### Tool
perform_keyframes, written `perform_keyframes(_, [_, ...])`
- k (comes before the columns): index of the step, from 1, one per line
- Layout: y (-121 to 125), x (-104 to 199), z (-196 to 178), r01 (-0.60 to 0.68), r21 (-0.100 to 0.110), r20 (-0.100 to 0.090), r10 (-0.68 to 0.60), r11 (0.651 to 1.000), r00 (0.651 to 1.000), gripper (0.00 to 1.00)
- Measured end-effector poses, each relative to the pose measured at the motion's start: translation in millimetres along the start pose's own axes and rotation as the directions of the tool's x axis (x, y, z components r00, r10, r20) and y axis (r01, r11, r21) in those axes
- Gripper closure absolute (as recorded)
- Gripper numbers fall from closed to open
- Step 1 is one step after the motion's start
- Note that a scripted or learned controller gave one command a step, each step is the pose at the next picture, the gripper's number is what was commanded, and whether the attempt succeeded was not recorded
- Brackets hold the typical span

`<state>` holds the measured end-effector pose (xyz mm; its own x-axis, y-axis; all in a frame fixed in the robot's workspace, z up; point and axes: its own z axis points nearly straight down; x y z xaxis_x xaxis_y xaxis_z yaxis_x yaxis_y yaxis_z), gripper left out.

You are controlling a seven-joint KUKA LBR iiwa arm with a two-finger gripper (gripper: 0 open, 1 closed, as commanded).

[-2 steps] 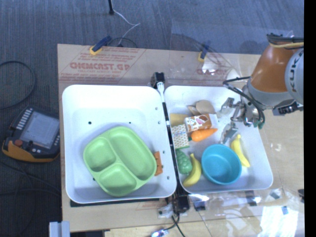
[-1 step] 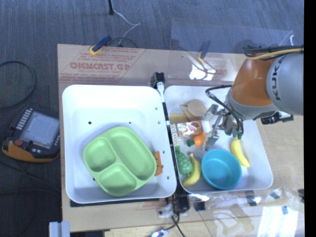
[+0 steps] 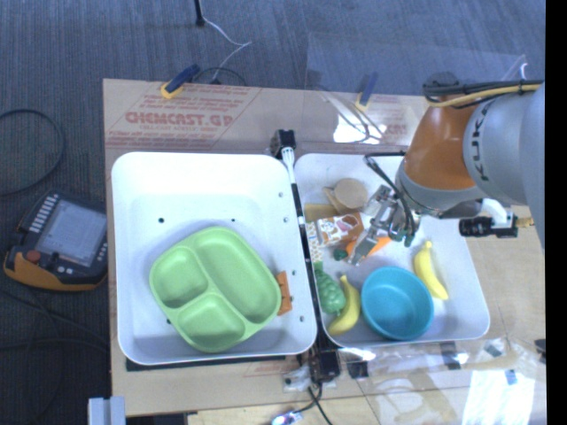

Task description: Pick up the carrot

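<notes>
Gripper (image 3: 372, 237) is down in the right bin (image 3: 474, 304), near its middle, arm reaching in from the right with the orange band above the wrist. Can't tell from this angle whether it is open or closed on anything; the tip sits in a clutter of small items. Carrot (image 3: 379, 245), as best I can read it, is the orange sliver right at the gripper tip, poking out on the lower right side toward the blue bowl (image 3: 397, 303). Long axis looks to run diagonally, lower left to upper right, roughly in line with the tool's own lean. It's touching or just under the tip, so my guess is the next move hinges on closing across that axis, not along it. Another orange bit shows just left of the tip by the small printed carton (image 3: 330, 230); could be a second piece or the same carrot, unclear. Counts, moving outward: one carton, one tan round item (image 3: 348, 191) above it, one green vegetable (image 3: 330, 294), two bananas, one (image 3: 431, 271) right of the bowl and one (image 3: 346, 310) left of it, one blue bowl. Left bin (image 3: 142, 180) holds one green divided plate (image 3: 213, 288) with a small orange piece (image 3: 283, 292) at its right edge. One arm, so no choice of side.
</notes>
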<state>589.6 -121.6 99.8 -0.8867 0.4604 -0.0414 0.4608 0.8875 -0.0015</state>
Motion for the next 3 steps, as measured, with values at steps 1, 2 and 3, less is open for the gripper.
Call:
perform_keyframes(1, [-24, 1, 1, -0.202, -0.012, -0.009, 0.202, 0.979, 0.979, 0.00])
perform_keyframes(2, [-10, 12, 0, -0.242, -0.006, 0.000, 0.242, 0.970, 0.970, 0.00])
perform_keyframes(3, [-3, 12, 1, -0.481, -0.009, -0.012, 0.481, 0.877, 0.877, 0.00])
